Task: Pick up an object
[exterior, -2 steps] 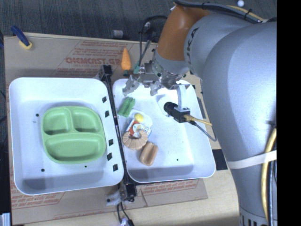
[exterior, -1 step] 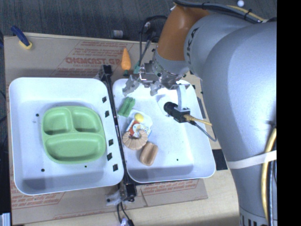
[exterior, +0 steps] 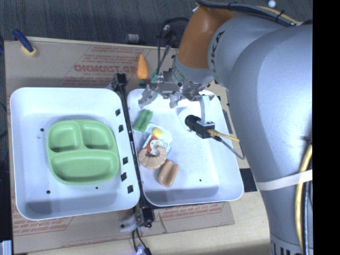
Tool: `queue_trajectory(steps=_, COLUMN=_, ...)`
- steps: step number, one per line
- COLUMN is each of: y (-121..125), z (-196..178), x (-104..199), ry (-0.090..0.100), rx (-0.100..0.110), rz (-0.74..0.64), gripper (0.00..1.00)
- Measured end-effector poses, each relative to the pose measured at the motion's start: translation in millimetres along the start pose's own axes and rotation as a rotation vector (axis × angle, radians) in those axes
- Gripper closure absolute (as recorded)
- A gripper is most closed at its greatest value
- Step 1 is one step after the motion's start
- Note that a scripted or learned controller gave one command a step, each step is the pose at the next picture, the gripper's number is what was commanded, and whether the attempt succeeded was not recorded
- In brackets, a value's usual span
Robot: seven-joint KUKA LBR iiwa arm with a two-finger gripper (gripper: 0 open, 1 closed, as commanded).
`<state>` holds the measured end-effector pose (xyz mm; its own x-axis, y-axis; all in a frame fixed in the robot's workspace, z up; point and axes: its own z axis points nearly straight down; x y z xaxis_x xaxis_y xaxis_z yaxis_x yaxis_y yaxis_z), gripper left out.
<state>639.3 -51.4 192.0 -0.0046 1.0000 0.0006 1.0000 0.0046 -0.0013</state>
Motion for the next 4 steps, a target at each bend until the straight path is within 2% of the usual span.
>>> queue_trajectory(steps=4, y=0.0, z=0.0, x=0.0, ry=0.000, rx=0.000, rz=0.000, gripper=0.00)
